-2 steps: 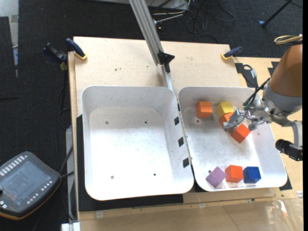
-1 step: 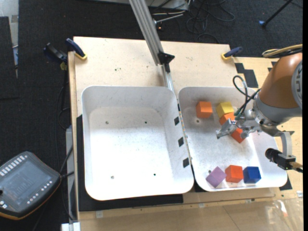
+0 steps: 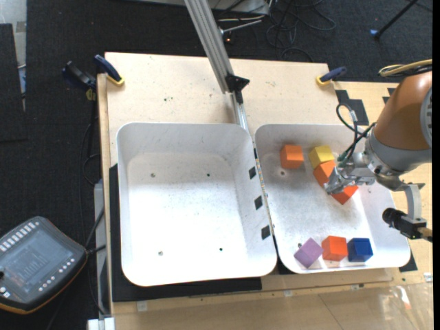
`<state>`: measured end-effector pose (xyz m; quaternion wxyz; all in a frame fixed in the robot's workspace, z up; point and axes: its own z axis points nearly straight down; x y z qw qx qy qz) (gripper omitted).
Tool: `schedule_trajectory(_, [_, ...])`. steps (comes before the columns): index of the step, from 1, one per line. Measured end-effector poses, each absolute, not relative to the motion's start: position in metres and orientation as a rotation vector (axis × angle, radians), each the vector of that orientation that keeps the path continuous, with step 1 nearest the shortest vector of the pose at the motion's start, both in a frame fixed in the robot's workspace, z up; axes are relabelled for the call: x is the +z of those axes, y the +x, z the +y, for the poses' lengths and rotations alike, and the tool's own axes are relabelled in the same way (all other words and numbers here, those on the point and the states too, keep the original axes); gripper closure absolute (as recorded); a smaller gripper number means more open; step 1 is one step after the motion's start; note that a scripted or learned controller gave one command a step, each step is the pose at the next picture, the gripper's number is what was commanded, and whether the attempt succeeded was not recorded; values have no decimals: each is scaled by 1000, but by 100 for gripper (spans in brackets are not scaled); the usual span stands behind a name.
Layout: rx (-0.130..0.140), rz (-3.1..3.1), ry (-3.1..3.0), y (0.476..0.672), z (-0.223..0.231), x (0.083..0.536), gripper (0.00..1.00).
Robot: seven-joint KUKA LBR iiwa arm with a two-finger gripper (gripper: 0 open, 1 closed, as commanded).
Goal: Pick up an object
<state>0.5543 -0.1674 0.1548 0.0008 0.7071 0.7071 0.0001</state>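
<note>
Directly under the end effector (image 3: 339, 184), grip state unclear, sits an orange block (image 3: 324, 173).

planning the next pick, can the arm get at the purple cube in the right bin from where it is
Probably yes. The purple cube sits uncovered near the right bin's front edge, an orange cube touching one side. The end effector is over the same bin, nothing between them.

- Light was bright and even over the left bin (image 3: 182, 205), whose white floor looked nearly washed out.
- Shadows around that bin were soft and short.
- Focus was slightly soft throughout, with mild graininess.
</note>
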Motion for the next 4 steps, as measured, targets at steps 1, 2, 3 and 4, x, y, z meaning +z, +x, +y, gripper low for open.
schedule_trajectory(1, [6, 2220, 2213, 557, -162, 218, 100])
schedule_trajectory(2, [4, 2221, 2214, 558, -162, 246, 100])
schedule_trajectory(3, [4, 2228, 2212, 582, -123, 244, 100])
schedule_trajectory(4, [5, 2229, 2212, 597, -74, 251, 100])
